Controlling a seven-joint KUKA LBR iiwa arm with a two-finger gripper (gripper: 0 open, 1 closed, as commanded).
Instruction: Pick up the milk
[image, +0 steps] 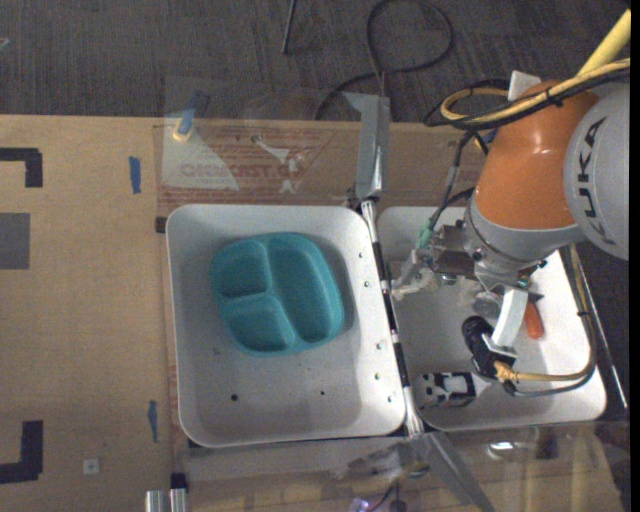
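left bin (190, 400): teal plate (280, 292) | right bin (575, 395): arm (530, 170) above, black-and-white carton (447, 388), orange item (533, 320) | grip state: cannot tell

In the left bin (190, 400) I see much free floor around the teal divided plate (278, 292), mostly on the near side. The right bin (590, 400) is crowded: the arm (530, 170) covers its far part, and cables (540, 378) loop over the near floor. A small black-and-white object (447, 388) (I cannot identify it) lies at the near left corner, an orange item (533, 322) near the right wall.
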